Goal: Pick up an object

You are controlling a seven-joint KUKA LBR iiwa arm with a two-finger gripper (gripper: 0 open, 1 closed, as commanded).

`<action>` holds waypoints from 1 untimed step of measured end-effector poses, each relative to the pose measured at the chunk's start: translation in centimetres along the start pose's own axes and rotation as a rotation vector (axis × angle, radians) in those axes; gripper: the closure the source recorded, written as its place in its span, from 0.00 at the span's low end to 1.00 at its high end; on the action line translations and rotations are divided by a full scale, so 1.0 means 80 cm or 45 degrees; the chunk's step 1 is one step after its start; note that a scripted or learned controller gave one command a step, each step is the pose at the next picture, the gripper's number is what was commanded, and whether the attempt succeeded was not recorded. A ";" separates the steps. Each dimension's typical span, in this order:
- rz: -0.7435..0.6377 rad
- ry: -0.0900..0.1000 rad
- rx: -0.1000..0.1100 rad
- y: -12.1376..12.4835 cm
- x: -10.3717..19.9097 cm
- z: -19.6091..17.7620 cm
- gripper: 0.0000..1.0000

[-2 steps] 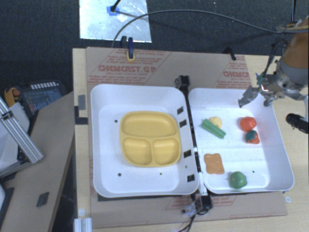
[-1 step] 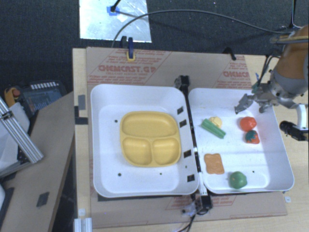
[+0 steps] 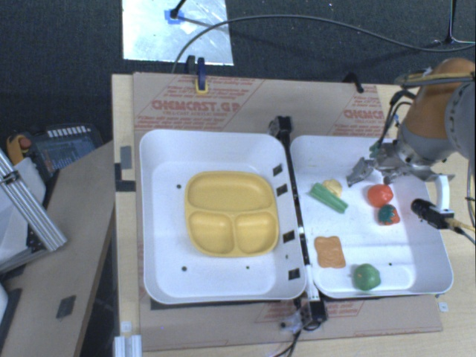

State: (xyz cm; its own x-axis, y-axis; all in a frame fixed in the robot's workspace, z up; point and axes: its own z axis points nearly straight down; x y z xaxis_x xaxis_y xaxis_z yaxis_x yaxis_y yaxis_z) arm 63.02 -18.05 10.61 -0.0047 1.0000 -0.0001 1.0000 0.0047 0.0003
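Approach step: the hand (image 3: 370,168) hovers with fingers spread wide and empty above the right white bin (image 3: 428,262), needing to descend onto the round red toy tomato (image 3: 380,195).

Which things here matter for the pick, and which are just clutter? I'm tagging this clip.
For the job: claw, tomato, green stick, strawberry, orange slab, green ball.
Lying about: yellow tray, clamp, foil sheet.
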 end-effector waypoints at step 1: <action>-0.002 -0.003 -0.007 0.002 -0.001 -0.017 1.00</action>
State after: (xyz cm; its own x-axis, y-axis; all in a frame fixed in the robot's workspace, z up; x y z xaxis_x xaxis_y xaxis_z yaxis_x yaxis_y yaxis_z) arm 63.18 -18.13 12.00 -0.0061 1.0000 -0.0021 1.0000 0.0061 0.0058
